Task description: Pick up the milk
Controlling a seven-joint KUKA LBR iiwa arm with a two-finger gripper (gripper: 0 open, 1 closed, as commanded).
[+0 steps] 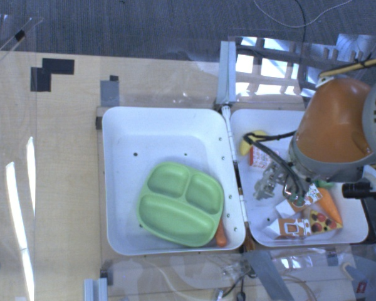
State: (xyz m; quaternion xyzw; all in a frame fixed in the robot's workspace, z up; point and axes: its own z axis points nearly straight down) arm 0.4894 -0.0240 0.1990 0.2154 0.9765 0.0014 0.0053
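Observation:
A small white carton with a red label (258, 158), which looks like the milk, stands in the right bin (263, 231) near its left wall. My gripper (265, 187) hangs just below and to the right of that carton. It is close to the carton, and nothing shows in its grasp. The grey and orange arm (335, 127) covers the right part of this bin. A second white carton with brown print (291, 228) lies flat near the bin's front edge.
A yellow banana-like piece (250, 140) lies behind the red-labelled carton. An orange box with a food picture (323, 213) sits at the front right. The left bin (122, 168) holds a green divided plate (182, 204) and a small orange item (220, 236).

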